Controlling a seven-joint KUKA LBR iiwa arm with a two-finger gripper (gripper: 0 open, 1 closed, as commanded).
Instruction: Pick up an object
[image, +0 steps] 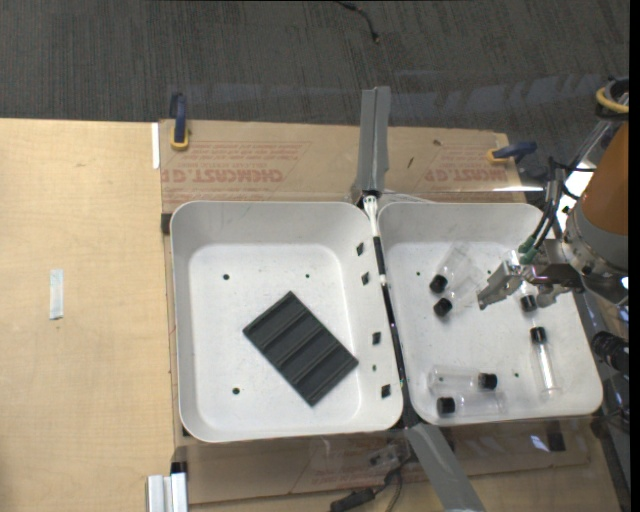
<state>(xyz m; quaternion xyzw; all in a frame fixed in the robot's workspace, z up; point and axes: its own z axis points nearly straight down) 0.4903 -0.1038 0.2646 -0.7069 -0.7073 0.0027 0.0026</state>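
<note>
Nothing is lifted yet: the hand (497, 290) hangs over the right white bin (560, 405) near its far right side, and I cannot tell its state. Picking is all still to do. That bin holds several clear plastic vials with black caps (541, 358), scattered toward its near edge and centre. The left white bin (190, 330) holds one dark ribbed rectangular slab (300, 347), lying at an angle.

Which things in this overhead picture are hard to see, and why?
Camera view: the clear vials nearly vanish against the white right bin, their black caps aside; the gripper looks soft; the dark ridged tray stands out sharply.
</note>
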